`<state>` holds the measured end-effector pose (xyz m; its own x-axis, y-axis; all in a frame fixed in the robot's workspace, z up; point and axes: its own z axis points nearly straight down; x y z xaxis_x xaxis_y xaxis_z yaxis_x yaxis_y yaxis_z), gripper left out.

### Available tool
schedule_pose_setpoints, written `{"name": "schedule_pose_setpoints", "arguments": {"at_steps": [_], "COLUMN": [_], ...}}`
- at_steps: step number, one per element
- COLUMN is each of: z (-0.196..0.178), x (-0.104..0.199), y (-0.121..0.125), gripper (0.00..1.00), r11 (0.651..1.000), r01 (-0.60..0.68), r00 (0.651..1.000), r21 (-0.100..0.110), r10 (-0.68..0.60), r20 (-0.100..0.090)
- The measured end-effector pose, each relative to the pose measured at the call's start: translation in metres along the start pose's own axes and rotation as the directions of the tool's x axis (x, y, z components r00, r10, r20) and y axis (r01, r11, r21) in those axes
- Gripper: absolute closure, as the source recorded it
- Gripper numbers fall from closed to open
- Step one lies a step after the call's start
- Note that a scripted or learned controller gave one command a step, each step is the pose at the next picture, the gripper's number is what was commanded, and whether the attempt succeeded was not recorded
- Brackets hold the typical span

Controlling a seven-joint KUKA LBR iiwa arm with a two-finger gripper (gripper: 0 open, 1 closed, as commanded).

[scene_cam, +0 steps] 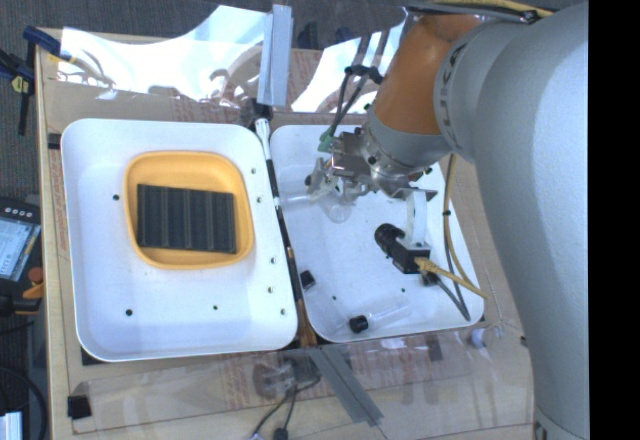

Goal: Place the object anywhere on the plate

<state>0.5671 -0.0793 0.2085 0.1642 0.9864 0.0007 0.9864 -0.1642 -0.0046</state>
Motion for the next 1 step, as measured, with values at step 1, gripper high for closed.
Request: {"name": "schedule_pose_setpoints", "arguments": {"at_steps": [1], "z": [0.0001], "x": [0.0002], "y": [0.0], "gripper": [0.0], "r11": [1.0], "r01": [0.0], "r00": [1.0], "r21": [0.0], "r10": [0.0], "r20": [0.0]}}
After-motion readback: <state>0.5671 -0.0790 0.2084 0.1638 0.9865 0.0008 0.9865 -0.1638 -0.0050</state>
